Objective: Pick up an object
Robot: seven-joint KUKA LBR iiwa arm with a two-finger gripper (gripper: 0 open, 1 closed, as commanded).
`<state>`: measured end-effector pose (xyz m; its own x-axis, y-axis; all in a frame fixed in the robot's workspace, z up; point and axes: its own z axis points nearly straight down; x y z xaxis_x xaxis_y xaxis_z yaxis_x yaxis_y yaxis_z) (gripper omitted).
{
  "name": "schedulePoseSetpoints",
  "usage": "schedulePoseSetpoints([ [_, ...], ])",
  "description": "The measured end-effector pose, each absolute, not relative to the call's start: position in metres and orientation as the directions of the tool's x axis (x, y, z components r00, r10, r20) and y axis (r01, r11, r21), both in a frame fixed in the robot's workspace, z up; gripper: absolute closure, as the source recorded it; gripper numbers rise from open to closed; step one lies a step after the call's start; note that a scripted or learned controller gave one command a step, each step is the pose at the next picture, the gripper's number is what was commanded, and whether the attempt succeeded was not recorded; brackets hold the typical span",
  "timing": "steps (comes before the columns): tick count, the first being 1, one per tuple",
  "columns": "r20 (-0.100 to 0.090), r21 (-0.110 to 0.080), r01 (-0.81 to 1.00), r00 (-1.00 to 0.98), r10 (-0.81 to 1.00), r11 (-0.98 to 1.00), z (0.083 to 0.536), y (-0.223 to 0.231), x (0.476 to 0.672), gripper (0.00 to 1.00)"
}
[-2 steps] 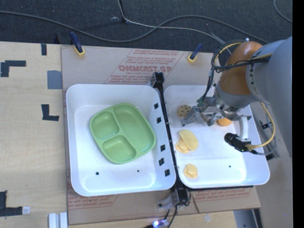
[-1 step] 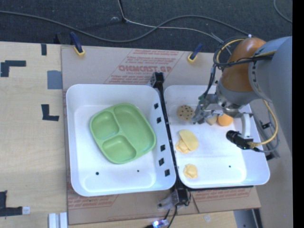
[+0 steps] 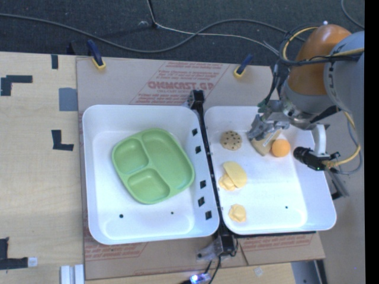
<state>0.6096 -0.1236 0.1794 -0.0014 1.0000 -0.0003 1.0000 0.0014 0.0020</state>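
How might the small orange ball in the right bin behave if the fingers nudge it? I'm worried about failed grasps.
The orange ball looks round and smooth, so it would probably roll away. It lies beside the gripper on the flat bin floor, which offers little to stop it.

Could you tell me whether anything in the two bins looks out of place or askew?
Mostly tidy. The green divided plate sits skewed, at an angle to the left bin's walls. In the right bin, the cookie, yellow pieces and orange ball lie loose; nothing looks spilled or damaged.
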Motion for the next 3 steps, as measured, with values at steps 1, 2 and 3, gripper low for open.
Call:
schedulePoseSetpoints([
  [1, 0.000, 0.003, 1.000, -0.001, 1.000, 0.001, 0.229, -0.123, 0.610, 1.00],
  [2, 0.000, -0.002, 1.000, -0.005, 1.000, 0.005, 0.224, -0.069, 0.604, 1.00],
  [3, 0.000, -0.002, 1.000, -0.004, 1.000, 0.004, 0.215, -0.011, 0.612, 1.00],
])
